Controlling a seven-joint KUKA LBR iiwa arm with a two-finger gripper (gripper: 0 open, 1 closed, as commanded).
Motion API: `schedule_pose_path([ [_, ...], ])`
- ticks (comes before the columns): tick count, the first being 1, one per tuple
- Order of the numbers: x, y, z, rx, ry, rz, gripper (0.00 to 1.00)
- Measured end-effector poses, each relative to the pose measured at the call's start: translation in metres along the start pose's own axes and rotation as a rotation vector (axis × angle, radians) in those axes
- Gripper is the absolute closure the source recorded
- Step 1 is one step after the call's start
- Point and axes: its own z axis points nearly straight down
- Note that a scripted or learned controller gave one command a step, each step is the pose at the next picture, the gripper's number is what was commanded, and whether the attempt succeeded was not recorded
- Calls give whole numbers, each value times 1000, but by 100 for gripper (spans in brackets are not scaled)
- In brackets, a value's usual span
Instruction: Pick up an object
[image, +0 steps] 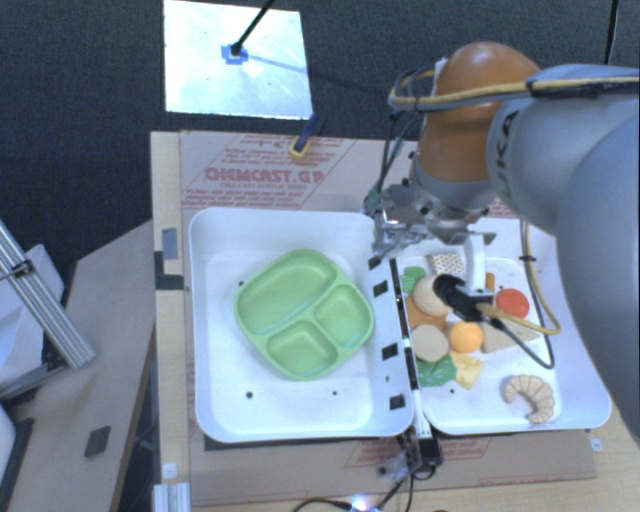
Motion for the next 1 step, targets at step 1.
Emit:
schedule_pose_path([
  [1, -7, 11, 9, -1, -2, 5, 100],
])
